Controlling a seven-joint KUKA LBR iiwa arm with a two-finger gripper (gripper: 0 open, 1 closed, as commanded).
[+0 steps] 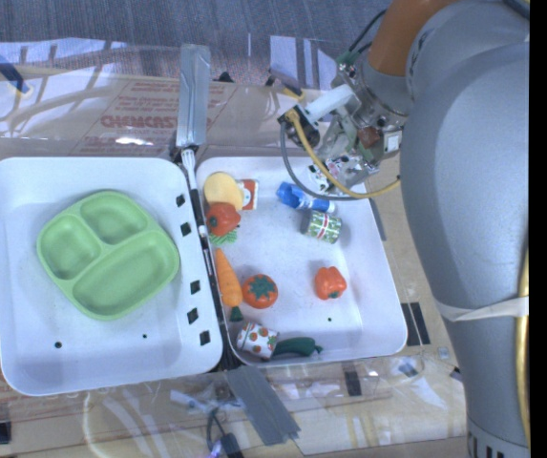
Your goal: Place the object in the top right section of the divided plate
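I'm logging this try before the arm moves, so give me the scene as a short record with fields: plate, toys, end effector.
plate: green divided plate in the left bin, all three sections bare
toys: in the right bin: carrot, tomato, orange pepper, small striped can, blue item, yellow piece, a few more along the left wall
end effector: above the right bin's far edge, nothing seen between its fingers
task state: nothing placed on the plate yet

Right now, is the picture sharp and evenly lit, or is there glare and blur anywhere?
Camera view: even, soft light; the green divided plate and the toys read clearly. Glare streaks the clear plastic sheet behind the bins. The gripper is a blurry tangle of parts and cable. The big grey arm looks soft.
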